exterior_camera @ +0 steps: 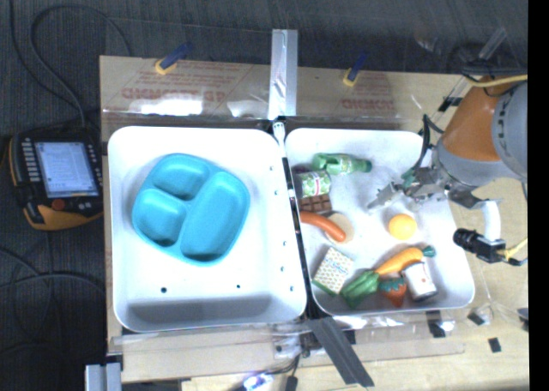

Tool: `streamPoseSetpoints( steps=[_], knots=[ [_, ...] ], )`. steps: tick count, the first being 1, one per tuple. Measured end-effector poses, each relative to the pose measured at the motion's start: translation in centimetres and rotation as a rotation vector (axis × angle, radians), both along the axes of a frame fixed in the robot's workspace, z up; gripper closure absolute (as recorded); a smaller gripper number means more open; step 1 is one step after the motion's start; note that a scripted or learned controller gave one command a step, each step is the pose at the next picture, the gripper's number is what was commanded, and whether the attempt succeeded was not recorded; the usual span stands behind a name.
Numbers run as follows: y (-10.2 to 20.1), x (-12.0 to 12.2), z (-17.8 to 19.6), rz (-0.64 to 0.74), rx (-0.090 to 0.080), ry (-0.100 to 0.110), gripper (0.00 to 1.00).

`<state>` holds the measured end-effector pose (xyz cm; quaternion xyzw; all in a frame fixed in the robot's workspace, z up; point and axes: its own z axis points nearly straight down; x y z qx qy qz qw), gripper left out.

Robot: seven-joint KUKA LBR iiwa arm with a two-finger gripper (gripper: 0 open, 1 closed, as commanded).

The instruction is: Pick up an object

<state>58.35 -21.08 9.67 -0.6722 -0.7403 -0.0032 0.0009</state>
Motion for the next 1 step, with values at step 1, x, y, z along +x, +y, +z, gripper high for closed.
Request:
streamPoseSetpoints(
  steps=[1],
  knots=[
    [-0.17, -0.58, -0.24, -0.001, 0.001, -0.016, 0.0]
  ],
)
